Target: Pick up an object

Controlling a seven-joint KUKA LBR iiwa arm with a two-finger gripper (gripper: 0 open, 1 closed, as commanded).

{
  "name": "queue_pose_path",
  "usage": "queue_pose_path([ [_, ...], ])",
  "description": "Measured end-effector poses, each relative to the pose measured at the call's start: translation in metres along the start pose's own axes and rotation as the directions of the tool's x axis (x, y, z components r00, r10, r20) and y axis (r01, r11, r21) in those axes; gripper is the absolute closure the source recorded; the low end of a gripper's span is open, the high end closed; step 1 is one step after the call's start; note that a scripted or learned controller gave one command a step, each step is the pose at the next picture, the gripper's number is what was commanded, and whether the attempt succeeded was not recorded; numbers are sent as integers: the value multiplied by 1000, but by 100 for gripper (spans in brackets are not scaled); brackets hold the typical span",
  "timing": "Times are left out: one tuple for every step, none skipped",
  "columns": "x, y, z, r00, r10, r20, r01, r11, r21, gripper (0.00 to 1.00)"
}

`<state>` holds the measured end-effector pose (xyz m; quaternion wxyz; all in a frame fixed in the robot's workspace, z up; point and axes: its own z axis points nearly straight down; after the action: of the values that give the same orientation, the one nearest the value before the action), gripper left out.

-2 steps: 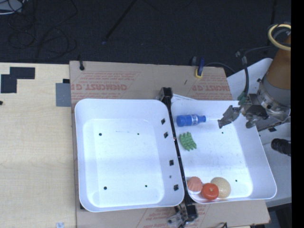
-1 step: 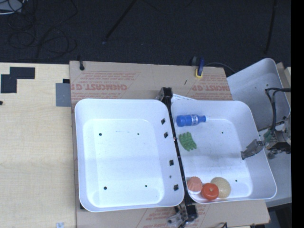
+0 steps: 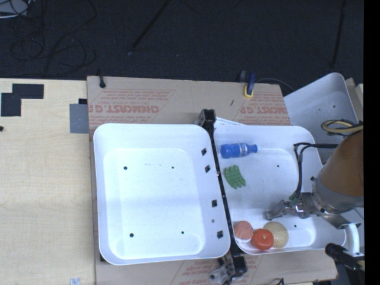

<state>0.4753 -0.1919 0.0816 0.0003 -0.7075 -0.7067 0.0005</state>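
Note:
The right bin (image 3: 304, 136) holds several small objects. A blue bottle (image 3: 238, 150) lies on its side near the bin's far edge, with a green knobbly piece (image 3: 234, 176) just below it. At the near edge a pink and white round piece (image 3: 243, 230), a red ball (image 3: 262, 238) and a tan ball (image 3: 278, 233) sit side by side. My gripper (image 3: 276, 210) reaches in from the right, low over the bin, just above the tan ball. I see nothing held in it.
The left bin (image 3: 101, 159) lies beside the right one, a black divider strip (image 3: 217, 183) running between them. The grey and orange arm (image 3: 344, 177) covers the right bin's right side. Cardboard (image 3: 154, 103) lies under both bins.

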Motion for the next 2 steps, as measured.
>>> queue_pose_path([
  [-22, 3, -53, 1000, 0, 1, 0, 1000, -2, 0],
  [-22, 0, -89, 1000, -2, 0, 2, 1000, -1, 0],
])
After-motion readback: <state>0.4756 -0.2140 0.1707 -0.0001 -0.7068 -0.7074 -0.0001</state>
